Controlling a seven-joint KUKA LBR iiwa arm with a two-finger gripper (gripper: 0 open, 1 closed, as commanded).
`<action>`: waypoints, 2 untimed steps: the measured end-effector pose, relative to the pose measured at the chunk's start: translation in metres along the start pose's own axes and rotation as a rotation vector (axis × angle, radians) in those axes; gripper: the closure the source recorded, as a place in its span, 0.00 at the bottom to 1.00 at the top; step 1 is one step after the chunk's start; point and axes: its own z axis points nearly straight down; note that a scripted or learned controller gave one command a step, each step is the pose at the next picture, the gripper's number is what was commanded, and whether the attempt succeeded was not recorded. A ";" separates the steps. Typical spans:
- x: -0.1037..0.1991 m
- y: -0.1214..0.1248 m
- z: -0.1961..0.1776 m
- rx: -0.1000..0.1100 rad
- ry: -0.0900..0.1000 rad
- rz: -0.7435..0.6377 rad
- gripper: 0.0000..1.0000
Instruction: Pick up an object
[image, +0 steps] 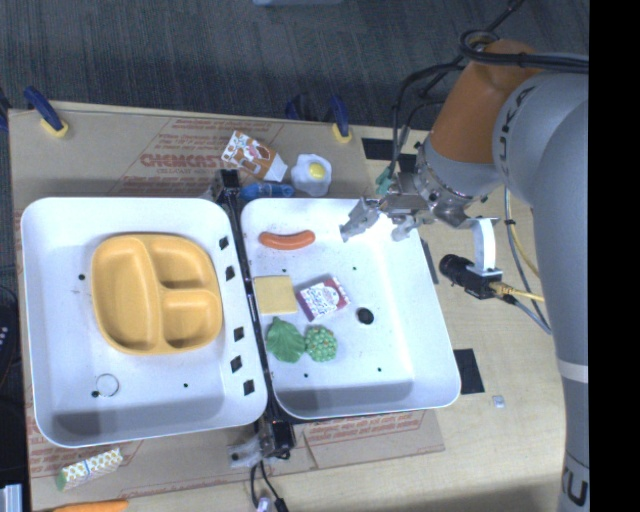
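With fingers spread wide and empty, the gripper (378, 221) hangs just right of the sausage (287, 239) in the right bin (425, 300), likely light, smooth and firm, best pinched across its narrow middle.

Dark carpeted floor (200, 50), wooden bench (500, 440), cardboard sheet (170, 150)

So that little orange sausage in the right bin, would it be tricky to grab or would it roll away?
The sausage looks like a smooth, rounded toy, so it may well roll sideways if nudged across the bin floor. Its glossy skin suggests it could slip between narrow fingers. It is probably light and fairly stiff, and it lies apart from the cheese slice, leaving room around it.
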 end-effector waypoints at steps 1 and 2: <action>0.029 -0.050 0.132 -0.006 -0.001 0.026 0.00; 0.029 -0.049 0.121 -0.007 0.000 0.021 1.00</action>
